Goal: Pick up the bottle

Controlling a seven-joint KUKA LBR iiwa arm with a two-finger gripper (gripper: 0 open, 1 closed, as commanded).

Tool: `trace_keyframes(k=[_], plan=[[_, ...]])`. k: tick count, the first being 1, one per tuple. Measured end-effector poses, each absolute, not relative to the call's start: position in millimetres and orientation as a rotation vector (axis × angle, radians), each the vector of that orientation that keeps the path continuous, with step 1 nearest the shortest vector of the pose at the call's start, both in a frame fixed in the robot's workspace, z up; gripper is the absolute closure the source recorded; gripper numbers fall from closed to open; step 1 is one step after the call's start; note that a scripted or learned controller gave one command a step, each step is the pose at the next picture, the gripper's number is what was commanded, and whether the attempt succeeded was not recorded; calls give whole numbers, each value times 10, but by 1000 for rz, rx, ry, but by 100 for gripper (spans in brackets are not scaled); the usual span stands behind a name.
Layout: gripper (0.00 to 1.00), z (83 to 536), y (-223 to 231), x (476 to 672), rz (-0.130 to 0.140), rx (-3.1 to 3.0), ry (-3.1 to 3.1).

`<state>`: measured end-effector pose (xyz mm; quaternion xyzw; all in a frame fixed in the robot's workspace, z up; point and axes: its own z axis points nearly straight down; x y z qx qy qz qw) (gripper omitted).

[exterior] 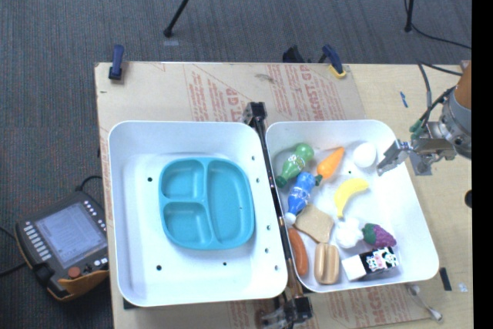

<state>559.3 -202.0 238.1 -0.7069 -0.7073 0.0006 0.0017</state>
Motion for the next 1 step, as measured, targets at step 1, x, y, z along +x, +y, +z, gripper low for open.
trace_keyframes(k=[1], plan=[[100,2478,-2017,5597,2,-2215,-2220]])
